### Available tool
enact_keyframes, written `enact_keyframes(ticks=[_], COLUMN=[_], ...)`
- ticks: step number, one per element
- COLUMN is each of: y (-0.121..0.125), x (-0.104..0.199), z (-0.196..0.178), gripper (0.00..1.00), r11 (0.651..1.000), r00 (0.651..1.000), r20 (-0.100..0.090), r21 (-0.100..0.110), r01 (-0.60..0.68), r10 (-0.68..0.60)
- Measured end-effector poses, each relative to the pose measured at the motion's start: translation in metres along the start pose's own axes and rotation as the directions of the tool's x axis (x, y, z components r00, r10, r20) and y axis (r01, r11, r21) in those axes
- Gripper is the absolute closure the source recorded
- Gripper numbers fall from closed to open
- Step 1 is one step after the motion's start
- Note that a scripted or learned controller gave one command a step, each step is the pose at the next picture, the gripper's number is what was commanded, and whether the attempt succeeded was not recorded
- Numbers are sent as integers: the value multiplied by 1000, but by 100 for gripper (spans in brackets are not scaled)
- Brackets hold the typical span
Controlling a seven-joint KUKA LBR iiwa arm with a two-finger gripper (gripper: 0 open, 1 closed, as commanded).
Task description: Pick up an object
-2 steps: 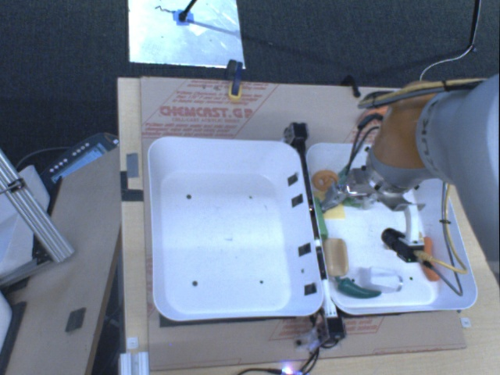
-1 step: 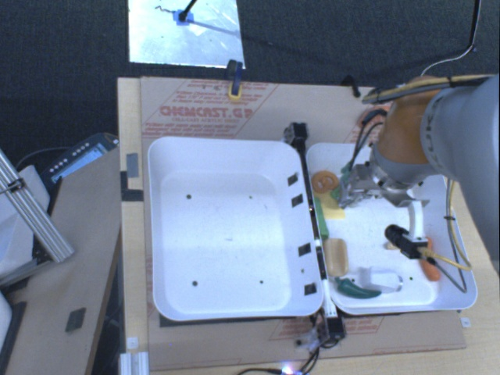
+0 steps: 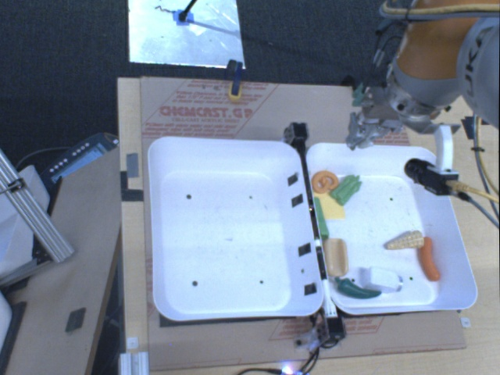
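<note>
Objects lie in the right bin [image 3: 449, 233]: an orange ring [image 3: 324, 181], a cone [image 3: 404, 241], a carrot [image 3: 429, 258]. The hand [image 3: 364, 133] hovers over that bin's far edge; whether it is apart or together, I cannot tell.

A pale wooden bench [image 3: 131, 233] carries a brown cardboard sheet with red print [image 3: 207, 109], which covers most of its top. Two shallow white plastic bins lie on the cardboard: the left bin [image 3: 226, 229] toward nine o'clock, the right bin [image 3: 449, 244] toward three o'clock, touching along a black clipped seam. A yellow-and-blue clamp [image 3: 234, 80] sits at the cardboard's twelve o'clock edge.
</note>
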State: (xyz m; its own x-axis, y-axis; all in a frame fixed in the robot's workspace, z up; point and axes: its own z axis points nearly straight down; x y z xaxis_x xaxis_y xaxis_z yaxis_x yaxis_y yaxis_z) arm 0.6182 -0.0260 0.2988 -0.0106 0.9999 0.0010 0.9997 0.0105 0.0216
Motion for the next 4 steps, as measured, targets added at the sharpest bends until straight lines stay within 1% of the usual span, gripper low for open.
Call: enact_keyframes(ticks=[1,2,3,4], y=[-29,-12,60,-27], x=[92,234,249,250], z=[-97,-189,-214,-20], gripper=[100,100,100,100], r11=[1000,1000,1000,999], r00=[1000,1000,1000,1000], r20=[-2,-9,-1,6], r21=[9,9,13,40], r01=[3,9,-4,-9], r10=[-3,-9,4,9])
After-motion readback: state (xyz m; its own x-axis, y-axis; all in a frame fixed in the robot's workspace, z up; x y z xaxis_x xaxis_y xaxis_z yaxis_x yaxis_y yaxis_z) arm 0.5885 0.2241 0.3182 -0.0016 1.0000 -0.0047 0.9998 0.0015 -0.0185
